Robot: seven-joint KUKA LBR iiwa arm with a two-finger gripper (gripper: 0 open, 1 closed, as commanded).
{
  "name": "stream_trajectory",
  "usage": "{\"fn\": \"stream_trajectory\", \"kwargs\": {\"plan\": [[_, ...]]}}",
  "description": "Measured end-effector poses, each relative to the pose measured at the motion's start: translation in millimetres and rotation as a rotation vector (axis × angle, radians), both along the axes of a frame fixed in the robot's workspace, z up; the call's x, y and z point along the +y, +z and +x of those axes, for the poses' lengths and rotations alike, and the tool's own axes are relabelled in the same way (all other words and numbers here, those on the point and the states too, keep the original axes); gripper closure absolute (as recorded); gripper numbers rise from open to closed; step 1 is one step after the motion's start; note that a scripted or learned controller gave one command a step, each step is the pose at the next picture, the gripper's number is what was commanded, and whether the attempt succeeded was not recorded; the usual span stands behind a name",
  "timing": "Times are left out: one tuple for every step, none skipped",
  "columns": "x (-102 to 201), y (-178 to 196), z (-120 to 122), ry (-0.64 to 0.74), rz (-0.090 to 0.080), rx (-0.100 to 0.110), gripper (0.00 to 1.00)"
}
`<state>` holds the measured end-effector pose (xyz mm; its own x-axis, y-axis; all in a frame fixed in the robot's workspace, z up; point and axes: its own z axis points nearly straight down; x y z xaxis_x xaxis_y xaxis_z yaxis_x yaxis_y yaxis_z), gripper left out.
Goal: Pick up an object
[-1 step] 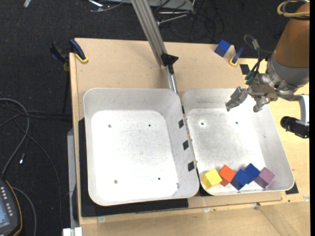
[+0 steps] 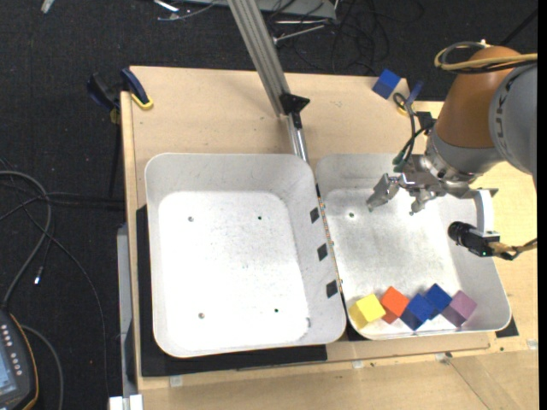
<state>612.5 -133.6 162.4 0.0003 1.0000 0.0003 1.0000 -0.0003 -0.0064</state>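
With end effector [image 2: 397, 196] fingers apart and empty, lower toward 5 o'clock onto the orange block [image 2: 394, 301], avoiding the neighbouring yellow block [image 2: 367, 309].

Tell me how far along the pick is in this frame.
Nothing looks picked yet. The yellow, orange, blue and purple blocks all sit along the right bin's near edge. The gripper is open above the bin's far part, holding nothing. Approach, grasp and lift remain.
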Motion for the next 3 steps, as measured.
{"fn": "stream_trajectory", "kwargs": {"plan": [[28.8, -70.6, 28.5, 0.006, 0.000, -0.006, 0.00], [-20.5, 0.0, 60.2, -0.003, -0.005, -0.017, 0.00], [21.8, -68.2, 68.9, 0.007, 0.001, -0.003, 0.00]]}}
